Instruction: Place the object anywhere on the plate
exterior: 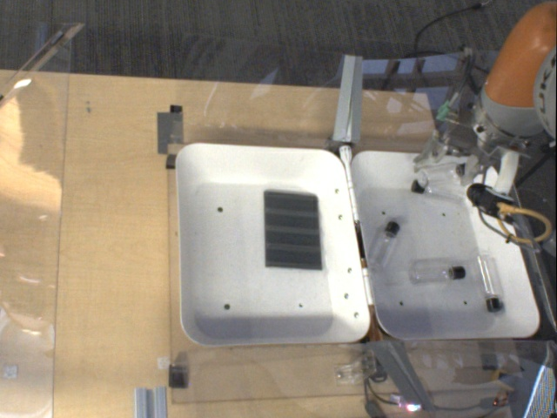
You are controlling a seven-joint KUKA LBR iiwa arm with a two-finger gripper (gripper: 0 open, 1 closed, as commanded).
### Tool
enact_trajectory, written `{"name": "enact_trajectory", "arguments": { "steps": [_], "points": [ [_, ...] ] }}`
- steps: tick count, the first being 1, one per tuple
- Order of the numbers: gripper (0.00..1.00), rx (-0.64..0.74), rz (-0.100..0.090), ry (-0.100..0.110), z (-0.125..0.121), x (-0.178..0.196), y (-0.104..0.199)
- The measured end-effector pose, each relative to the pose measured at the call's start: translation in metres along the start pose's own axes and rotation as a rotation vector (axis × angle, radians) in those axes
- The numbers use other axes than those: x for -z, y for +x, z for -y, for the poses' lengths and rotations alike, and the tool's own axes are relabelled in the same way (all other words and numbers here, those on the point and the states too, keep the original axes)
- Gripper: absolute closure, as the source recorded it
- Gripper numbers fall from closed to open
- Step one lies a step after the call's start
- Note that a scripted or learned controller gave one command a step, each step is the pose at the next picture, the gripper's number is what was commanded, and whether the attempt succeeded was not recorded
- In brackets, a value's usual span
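A dark grey ribbed rectangular plate (292, 229) lies flat in the middle of the left bin (209, 320). Several clear vials with black caps lie in the right bin (522, 325): one at the left (384, 242), one near the middle (435, 273), one at the right (487, 281). My gripper (438, 162) hangs over the far part of the right bin, below the orange band of the arm (520, 55). A small black-capped piece (419, 185) sits right by its tip; whether it is held is unclear.
A grey metal post (348, 98) stands behind the gap between the bins. Cables (505, 212) loop along the right bin's right side. A clear screen (52, 190) covers the bench on the left.
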State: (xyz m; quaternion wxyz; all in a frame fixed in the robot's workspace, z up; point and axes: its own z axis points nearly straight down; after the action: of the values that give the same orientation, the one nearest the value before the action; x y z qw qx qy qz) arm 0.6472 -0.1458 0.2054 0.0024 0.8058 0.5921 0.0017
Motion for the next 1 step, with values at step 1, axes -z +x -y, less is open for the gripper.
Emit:
{"name": "enact_trajectory", "arguments": {
  "steps": [1],
  "points": [
    [1.00, -0.319, -0.001, 0.002, -0.0035, -0.0033, 0.0641]
  ]
}}
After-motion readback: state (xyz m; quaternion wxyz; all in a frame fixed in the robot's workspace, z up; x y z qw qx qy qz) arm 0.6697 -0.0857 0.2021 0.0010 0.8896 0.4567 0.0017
